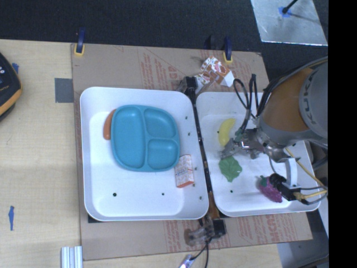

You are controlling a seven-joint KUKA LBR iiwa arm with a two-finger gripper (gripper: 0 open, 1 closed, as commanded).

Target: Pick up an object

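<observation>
From the camera above the bench (39, 149), we see two shallow white bins side by side on a sheet of cardboard (139, 66).

The left bin (95, 194) holds a blue divided plate (145, 137). An orange sausage-shaped piece (106, 125) sticks out from under the plate's left edge. A small printed packet (184, 171) lies just beside the plate's lower right corner, near the wall between the bins.

The right bin (245, 202) holds three things. A yellow banana (226, 131) lies in its upper middle part. A green leafy piece (230, 168) lies just below the banana. A purple bunch of grapes (270, 188) lies near the bin's lower right edge.

The arm (293, 108) reaches in from the right, over the right bin. Its hand (239, 144) hangs low between the banana and the green leafy piece, close to both. We cannot tell how far the hand is open, and we see nothing in its grip. Black cables (245, 96) loop above the hand.

A crumpled wrapper (215, 71) lies on the cardboard behind the bins.
</observation>
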